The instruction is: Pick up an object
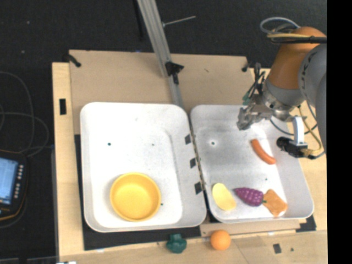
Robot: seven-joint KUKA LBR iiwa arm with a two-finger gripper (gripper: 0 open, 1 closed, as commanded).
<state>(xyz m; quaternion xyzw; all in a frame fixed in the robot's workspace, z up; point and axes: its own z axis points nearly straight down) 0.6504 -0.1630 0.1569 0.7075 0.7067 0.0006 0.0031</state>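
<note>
My gripper (245, 120) hangs over the far part of the right bin (231, 147), and nothing shows between its fingers. An orange sausage-shaped piece (263, 151) lies in that bin, a little to the right of and nearer than the gripper. Along the bin's near edge lie a pale yellow piece (223, 197), a purple grape bunch (248, 196) and an orange wedge (275, 202). The left bin (132, 131) holds a yellow bowl (135, 196) in its near part.
An orange ball (220, 240) and a small green object (176, 243) lie on the bench in front of the bins. A slanted metal rail (157, 37) rises from between the bins at the back. Cables hang by the arm at right.
</note>
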